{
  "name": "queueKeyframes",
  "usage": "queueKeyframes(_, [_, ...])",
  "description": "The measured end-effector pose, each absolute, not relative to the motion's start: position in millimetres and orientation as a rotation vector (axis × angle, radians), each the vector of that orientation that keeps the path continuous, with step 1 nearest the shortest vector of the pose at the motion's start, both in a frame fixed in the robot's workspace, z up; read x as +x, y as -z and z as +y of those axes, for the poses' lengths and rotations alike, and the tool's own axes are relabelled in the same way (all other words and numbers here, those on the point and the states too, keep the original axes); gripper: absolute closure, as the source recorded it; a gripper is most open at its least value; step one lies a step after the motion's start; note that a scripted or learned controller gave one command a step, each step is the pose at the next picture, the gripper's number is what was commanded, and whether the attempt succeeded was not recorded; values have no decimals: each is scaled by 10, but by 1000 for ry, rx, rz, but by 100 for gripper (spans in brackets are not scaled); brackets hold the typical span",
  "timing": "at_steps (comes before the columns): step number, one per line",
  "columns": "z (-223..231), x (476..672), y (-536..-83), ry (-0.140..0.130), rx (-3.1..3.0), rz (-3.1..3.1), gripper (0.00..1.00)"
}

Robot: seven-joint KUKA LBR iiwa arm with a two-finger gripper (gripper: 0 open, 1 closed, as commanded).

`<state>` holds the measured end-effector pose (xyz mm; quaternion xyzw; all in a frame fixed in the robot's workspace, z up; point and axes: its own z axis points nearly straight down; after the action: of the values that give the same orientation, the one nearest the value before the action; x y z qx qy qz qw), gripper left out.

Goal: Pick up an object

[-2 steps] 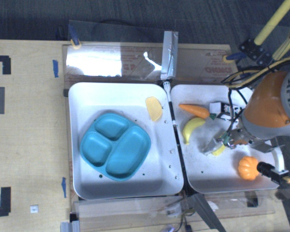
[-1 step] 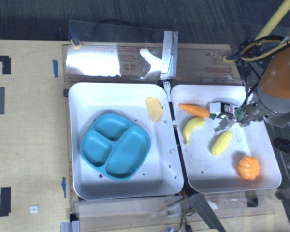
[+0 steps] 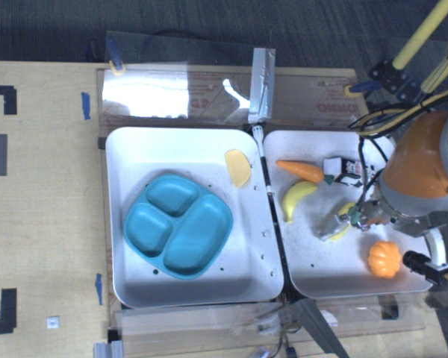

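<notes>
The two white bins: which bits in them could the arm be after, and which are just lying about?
Could be picked, right bin, near the gripper:
- carrot
- banana
- small orange pumpkin

Away from the arm, left bin:
- blue divided plate
- pale yellow piece at the divider

The task names no particular object, so this split is a guess.

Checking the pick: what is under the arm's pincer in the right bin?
A small yellow object lies under the pincer on the right bin floor. The arm covers part of it, so its shape is unclear.
</notes>
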<state>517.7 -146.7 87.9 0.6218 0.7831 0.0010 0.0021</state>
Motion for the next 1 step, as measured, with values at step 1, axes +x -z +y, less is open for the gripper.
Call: queueKeyframes(1, [-1754, 4989, -870, -5, 2040, 2386, 0])
